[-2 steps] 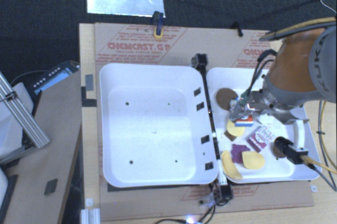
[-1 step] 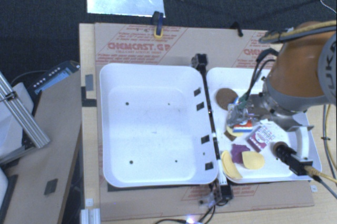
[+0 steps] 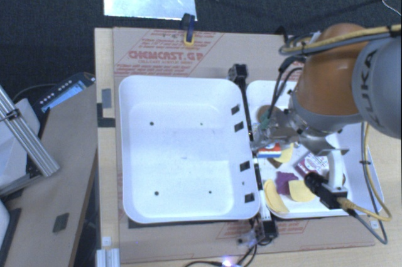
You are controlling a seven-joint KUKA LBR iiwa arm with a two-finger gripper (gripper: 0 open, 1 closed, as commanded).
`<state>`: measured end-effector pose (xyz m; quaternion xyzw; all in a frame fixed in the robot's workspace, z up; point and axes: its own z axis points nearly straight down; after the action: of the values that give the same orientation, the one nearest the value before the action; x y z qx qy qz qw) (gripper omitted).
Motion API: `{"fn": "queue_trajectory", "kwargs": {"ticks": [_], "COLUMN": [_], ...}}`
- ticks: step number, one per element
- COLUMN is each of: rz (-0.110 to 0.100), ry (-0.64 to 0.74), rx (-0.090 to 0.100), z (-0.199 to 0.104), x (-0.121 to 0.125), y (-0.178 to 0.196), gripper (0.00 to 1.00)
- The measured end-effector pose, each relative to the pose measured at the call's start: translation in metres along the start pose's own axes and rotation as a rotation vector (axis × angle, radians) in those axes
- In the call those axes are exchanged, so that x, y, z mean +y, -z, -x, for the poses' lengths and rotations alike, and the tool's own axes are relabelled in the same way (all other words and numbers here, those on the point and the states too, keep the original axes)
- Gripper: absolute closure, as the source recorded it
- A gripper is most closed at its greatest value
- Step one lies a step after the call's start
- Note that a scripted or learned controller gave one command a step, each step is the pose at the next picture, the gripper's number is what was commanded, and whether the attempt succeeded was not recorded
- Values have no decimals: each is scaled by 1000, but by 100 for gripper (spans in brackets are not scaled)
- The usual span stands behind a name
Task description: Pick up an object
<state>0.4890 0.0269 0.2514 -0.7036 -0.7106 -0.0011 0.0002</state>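
Several small objects crowd my side of the tabletop, and I am low over them in the right bin.

My pincer sits at the left edge of the right bin, close to the wall it shares with the left bin, but my own wrist hides the tips, so I cannot tell whether they are apart or together, nor whether anything sits between them. The pickable things lie just beside me: a red and white piece, a purple piece, a yellow crescent and a dark red packet. To do this well, I judge I should choose one item standing free of its neighbours, keep off the bin wall, and close squarely on it before lifting straight up.
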Motion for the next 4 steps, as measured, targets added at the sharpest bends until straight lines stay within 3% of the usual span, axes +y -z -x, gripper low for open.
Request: {"fn": "queue_trajectory", "kwargs": {"ticks": [1, 2, 3, 4], "rz": [10, -6, -6, -1], "ry": [4, 6, -16, -2], "rx": [3, 1, -3, 1], "z": [-84, -215, -117, -167], "x": [44, 51, 5, -2], "y": [76, -42, -30, -13], "gripper": [100, 100, 100, 100]}}
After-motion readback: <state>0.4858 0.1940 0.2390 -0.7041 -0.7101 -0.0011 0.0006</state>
